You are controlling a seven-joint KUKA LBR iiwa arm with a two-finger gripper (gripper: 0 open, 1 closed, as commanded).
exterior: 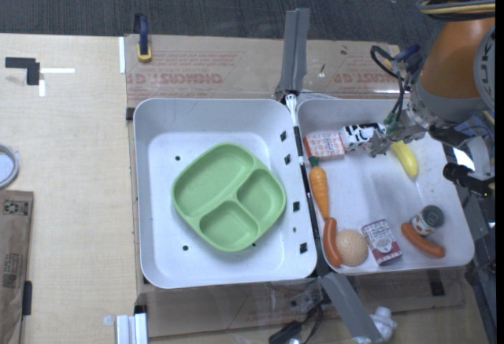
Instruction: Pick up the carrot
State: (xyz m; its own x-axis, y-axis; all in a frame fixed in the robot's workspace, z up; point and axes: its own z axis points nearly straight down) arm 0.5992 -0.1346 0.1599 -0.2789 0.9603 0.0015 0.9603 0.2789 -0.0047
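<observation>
Your carrot [318, 190] is lying along the bin's left wall, awkward for side access; you cannot tell the jaws' state.

Orange carrot [318, 190] w/ green top – green plate [228, 197]

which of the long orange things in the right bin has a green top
The carrot, lying along the right bin's left wall, has the green leafy top. The two sausages, one beside the egg and one near the right wall, are plain orange-red.
</observation>
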